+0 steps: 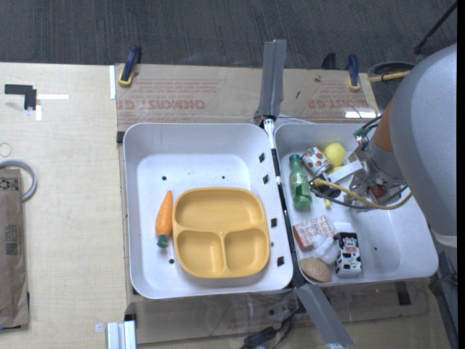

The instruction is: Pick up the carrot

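carrot (165,215): left bin, beside yellow tray (220,231), untouched
gripper (347,184): over right bin, we cannot tell its state
next: we'd cross left, descend

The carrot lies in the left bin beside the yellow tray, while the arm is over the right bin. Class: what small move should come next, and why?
Probably a sideways move of the end effector across the divider toward the left bin. It sits over the right bin among the clutter, while the carrot lies apart, along the left edge of the yellow tray.
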